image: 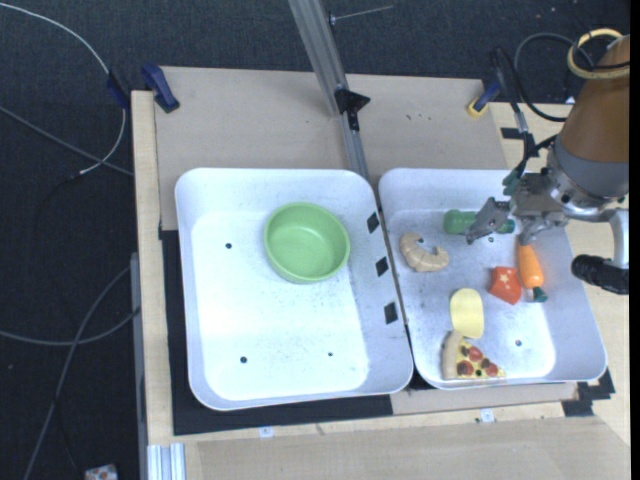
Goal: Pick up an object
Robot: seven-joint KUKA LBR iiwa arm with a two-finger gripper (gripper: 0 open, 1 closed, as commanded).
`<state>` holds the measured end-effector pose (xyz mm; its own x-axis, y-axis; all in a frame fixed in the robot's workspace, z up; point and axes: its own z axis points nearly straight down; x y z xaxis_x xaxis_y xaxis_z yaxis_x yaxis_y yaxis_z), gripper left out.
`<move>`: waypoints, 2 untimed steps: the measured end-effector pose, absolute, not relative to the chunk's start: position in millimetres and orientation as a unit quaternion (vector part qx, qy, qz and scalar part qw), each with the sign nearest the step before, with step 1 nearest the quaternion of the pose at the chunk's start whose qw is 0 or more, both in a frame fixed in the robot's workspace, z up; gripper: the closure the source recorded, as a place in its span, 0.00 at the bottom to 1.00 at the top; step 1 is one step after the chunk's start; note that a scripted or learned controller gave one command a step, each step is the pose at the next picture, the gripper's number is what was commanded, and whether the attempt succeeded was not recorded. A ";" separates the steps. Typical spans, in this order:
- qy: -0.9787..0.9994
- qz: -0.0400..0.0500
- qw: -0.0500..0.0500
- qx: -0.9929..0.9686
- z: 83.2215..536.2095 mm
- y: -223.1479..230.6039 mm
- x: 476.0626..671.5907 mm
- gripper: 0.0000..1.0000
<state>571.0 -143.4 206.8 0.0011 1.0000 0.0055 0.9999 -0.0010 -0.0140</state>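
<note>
The right bin [560,353] holds several small toy foods. A green piece [460,221] lies near its back, a tan pastry-like piece [425,253] left of centre, an orange carrot [530,266] and a red piece [505,284] to the right. A yellow piece [466,311] and a pizza slice [468,356] lie nearer the front. My gripper [508,228] hangs over the back of this bin, open, with its fingers spread and nothing between them. Its left finger is just right of the green piece, and its right finger stands above the carrot's top end.
A green bowl [307,241] sits in the left bin [230,368]. A metal pole [325,38] slants down to the gap between the bins. Blue clamps [160,88] grip the bench's back corners. Cables trail over the dark floor at left.
</note>
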 end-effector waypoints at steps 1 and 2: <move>-0.707 0.003 0.007 -0.707 160.6 -137.7 576.6 0.00; -0.706 0.002 0.006 -0.708 98.6 -136.4 576.5 0.00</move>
<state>576.5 -136.4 98.6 0.0022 1.0000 0.0064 0.9999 -0.0021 -0.0107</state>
